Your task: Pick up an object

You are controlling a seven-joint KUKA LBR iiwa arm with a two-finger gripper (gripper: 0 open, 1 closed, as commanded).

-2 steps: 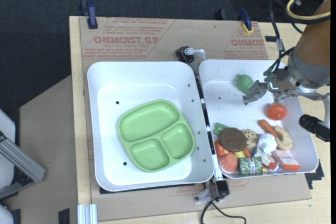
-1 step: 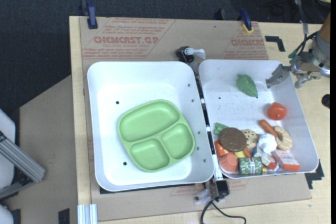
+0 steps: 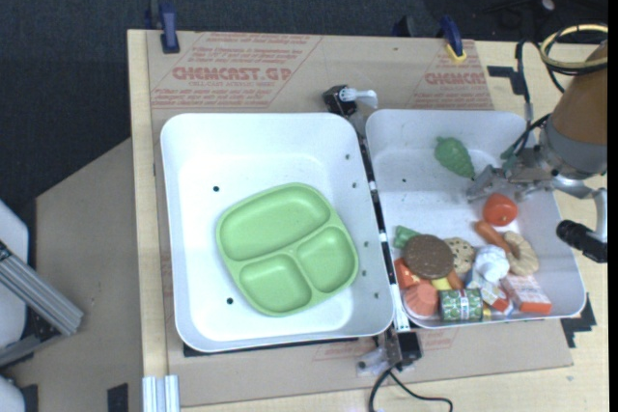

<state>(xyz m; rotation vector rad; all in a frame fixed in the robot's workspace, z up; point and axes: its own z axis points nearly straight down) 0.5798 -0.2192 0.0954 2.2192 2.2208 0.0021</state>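
The right bin (image 3: 406, 142) holds a heap of toy food. A red tomato-like ball (image 3: 499, 209) lies near the bin's middle right. Just above it hangs my gripper (image 3: 494, 182), low over the bin at the end of the grey arm with the orange band (image 3: 587, 103). A green leafy piece (image 3: 454, 156) lies to the gripper's upper left, apart from it. Nearer the front are a brown round patty (image 3: 428, 256), a green can (image 3: 461, 305), an orange carrot-like stick (image 3: 489, 233) and a white lump (image 3: 491, 262). I see nothing held in the gripper.
The left bin (image 3: 193, 207) holds a green divided plate (image 3: 286, 248). A red and white packet (image 3: 529, 295) lies at the right bin's front right corner. A small black and white part (image 3: 348, 97) sits behind the bins. Cables run along the right.
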